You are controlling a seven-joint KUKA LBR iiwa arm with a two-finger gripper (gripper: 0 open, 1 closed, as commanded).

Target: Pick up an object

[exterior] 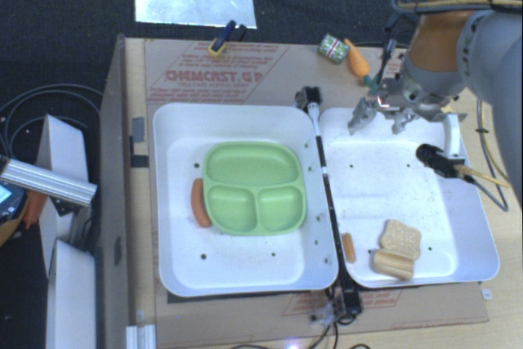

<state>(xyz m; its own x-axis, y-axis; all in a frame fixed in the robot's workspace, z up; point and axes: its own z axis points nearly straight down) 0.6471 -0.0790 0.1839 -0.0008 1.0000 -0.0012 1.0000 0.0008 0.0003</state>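
So the gripper [380, 120] was hanging over the far edge of the right bin [384, 176], fingers spread wide with nothing between them. No grab had happened yet.

The pickable stuff was well away from it. A cracker [400, 236] and a bun [392, 264] sat touching each other at the near end of that bin, and a small orange piece [349, 247] lay right by the wall between the bins. The left bin [176, 143] had a green tray [253, 188] with a sausage [198, 202] just beside it.

Here's what I figured could go wrong:

- Coming straight down from there, it would've closed on bare bin floor, or clipped the far rim.
- The cracker looked flat, so the fingers could've skated over it or just shoved it along.
- With the cracker and bun touching, going for one would likely have nudged the other, or wedged a finger between them.
- The orange piece was so close to the wall that one finger probably had no room to get down beside it.

My guess was the bun was the safest bet, being chunkier.
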